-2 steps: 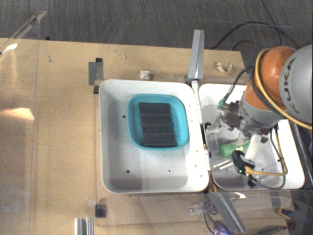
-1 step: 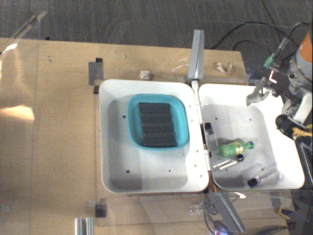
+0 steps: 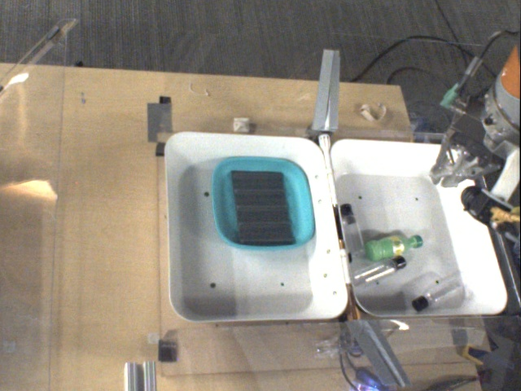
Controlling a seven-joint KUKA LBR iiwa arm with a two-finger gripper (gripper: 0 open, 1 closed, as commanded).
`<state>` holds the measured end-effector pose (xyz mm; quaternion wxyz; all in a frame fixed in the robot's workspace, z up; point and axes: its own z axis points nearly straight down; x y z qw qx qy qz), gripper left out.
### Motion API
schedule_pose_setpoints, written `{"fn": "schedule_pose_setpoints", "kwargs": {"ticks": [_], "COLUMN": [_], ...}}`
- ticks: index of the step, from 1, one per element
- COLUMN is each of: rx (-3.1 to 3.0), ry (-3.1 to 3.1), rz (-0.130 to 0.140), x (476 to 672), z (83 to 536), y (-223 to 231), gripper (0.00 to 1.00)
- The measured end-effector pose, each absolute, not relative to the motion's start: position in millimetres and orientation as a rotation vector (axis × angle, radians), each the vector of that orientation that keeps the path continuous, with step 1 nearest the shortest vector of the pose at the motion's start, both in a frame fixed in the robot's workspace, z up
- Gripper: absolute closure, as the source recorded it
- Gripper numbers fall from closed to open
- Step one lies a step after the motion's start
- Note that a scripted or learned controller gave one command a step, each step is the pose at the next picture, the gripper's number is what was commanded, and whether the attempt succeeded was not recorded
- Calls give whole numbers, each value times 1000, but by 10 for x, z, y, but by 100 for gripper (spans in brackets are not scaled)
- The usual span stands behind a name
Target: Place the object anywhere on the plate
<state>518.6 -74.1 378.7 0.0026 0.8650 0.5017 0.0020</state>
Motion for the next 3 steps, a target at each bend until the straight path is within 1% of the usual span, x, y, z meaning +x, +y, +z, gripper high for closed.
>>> {"fn": "schedule_pose_setpoints", "kwargs": {"ticks": [1, 2, 3], "rx": [2659, 2608, 2604], "ry": [1671, 1750, 1755], "rz": [2, 2, 6], "x": [4878, 5415, 5432], "z": [2276, 1836, 1943], "y": [-721, -329, -321], "gripper": [100, 100, 100]}}
